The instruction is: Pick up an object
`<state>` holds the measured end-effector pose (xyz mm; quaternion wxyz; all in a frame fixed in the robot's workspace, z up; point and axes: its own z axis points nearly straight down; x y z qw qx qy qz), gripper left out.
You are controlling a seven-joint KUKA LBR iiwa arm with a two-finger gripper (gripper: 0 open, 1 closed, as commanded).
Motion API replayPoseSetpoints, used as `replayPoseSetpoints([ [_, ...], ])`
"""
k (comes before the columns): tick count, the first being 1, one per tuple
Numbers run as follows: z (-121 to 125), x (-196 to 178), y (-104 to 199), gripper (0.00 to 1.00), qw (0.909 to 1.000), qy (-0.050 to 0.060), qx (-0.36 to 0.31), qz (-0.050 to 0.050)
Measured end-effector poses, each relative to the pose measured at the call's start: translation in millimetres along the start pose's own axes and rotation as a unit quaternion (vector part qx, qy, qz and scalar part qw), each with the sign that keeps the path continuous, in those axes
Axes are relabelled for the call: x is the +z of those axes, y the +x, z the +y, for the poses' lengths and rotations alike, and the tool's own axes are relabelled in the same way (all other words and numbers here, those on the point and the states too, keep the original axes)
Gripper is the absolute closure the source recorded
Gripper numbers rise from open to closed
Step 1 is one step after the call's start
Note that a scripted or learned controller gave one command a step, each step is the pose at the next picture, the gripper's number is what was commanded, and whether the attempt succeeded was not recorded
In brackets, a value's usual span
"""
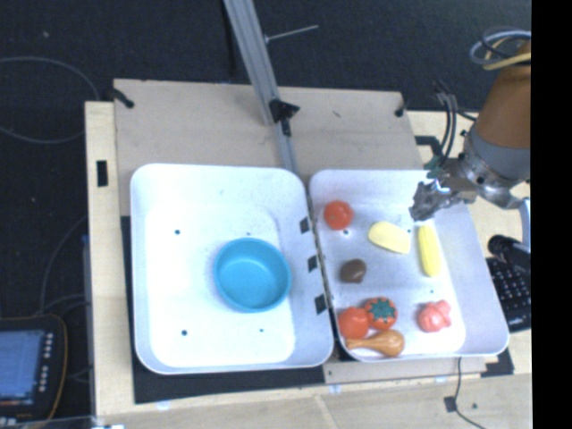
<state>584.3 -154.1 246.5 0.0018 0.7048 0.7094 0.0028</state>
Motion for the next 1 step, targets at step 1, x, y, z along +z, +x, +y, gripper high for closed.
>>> replayPoseSetpoints([
  [1,2.2,-57.0,-0.3,1.00,1.0000,-0.002,0.000,0.000],
])
